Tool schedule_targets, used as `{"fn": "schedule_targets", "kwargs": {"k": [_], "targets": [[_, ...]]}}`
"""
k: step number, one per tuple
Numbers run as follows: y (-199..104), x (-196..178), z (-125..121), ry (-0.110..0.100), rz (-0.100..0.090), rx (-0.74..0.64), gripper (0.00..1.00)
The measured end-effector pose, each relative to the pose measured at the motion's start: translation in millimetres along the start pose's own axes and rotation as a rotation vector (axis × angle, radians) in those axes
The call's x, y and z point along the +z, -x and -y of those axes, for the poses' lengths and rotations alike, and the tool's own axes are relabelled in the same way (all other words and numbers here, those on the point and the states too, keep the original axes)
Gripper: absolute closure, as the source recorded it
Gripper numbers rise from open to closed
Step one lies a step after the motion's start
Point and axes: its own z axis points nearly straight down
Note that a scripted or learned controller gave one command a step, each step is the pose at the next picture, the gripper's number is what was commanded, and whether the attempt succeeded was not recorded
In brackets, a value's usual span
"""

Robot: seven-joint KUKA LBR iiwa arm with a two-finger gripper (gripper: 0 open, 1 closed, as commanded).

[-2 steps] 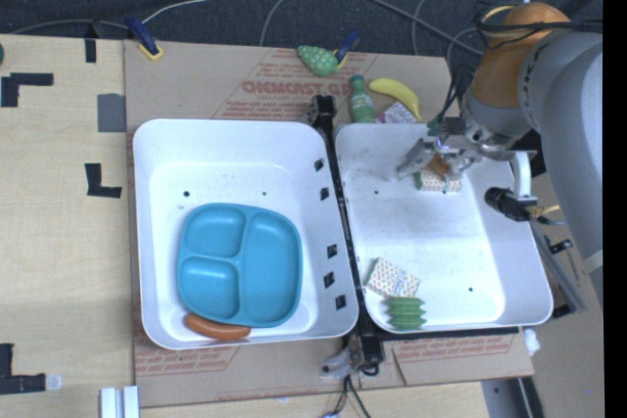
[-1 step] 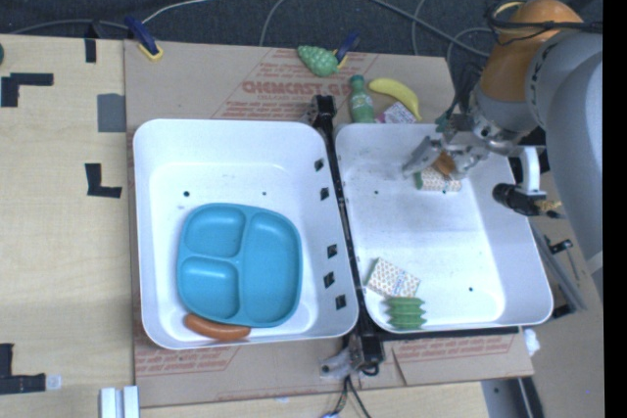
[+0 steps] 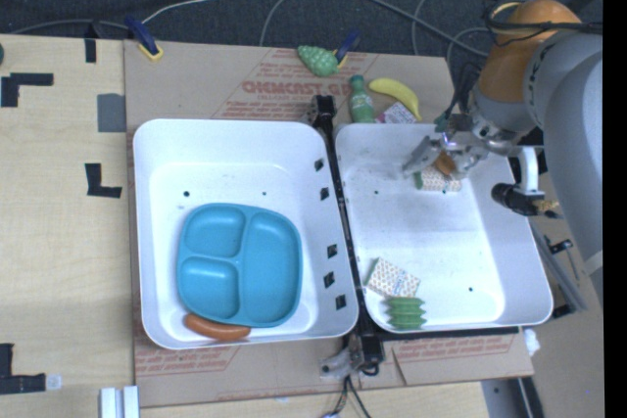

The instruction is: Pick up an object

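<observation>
Pincer (image 3: 438, 160) spread open, hovering over small packet (image 3: 437, 180) in right bin (image 3: 509, 303).

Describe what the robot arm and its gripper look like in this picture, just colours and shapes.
The arm is bulky, rounded and grey, with a glossy orange band above the wrist. Below it the gripper is a small cluster of metal-grey and black parts, with thin dark cables beside it. No markings are readable on it.

Gripper (image 3: 438, 159) sits over a small snack (image 3: 438, 179) at 1 o'clock in the right bin (image 3: 509, 308), blue plate (image 3: 239, 263) in the left bin (image 3: 225, 152).
</observation>
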Motion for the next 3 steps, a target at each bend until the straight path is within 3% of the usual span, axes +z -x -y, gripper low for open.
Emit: {"fn": "schedule_targets", "kwargs": {"k": [1,2,3], "targets": [[0,0,0,0.002,0.003,0.000,0.00],[0,6,-6,0.050,0.019,-0.006,0.00],[-1,-6,-7,0.056,0.019,-0.008,1.00]]}}
